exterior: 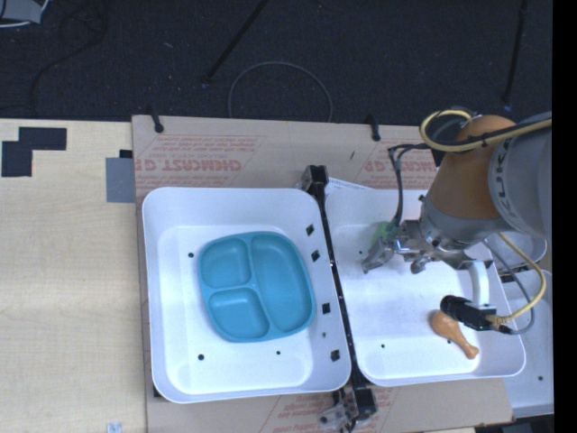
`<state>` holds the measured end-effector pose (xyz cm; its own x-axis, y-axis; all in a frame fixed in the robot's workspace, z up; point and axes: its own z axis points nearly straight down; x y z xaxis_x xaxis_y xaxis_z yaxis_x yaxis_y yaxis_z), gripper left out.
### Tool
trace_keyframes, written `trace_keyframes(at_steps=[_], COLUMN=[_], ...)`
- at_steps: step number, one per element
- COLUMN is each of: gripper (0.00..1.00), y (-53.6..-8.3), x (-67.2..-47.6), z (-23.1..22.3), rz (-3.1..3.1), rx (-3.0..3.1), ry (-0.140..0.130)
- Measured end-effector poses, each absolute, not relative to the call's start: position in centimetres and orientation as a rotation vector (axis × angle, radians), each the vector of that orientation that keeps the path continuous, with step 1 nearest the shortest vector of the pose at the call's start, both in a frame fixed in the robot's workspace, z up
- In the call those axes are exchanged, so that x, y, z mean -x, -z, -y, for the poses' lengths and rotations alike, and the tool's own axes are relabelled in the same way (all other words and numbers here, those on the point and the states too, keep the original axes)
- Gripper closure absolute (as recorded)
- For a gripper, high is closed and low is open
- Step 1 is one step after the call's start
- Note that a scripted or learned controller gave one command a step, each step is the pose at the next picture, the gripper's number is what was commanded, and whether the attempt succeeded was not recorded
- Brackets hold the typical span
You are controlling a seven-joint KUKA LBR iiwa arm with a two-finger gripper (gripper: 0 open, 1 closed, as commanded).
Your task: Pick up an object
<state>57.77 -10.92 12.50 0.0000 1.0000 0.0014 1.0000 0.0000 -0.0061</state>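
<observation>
In the right bin [505, 368], a tan drumstick-shaped toy [453, 332] lies toward 4 o'clock, well apart from the pincer [394, 262]. The left bin [171, 368] holds a blue three-compartment plate [257, 285] lying flat near its middle. The pincer hangs over the right bin toward 10 o'clock, on the grey arm [505, 197] that reaches in from 3 o'clock; whether it is spread or pressed together cannot be told. A small green thing [387, 233] sits just beside it at 12 o'clock, too small to identify. Both bins rest on the worktop [63, 314].
</observation>
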Motion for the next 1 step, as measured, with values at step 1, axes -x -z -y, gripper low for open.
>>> trace_keyframes(at_steps=[1], gripper=[0.00], y=[-8.54], x=[-57.72], z=[10.77], rz=[2.217], rx=[2.220], ry=[-0.005])
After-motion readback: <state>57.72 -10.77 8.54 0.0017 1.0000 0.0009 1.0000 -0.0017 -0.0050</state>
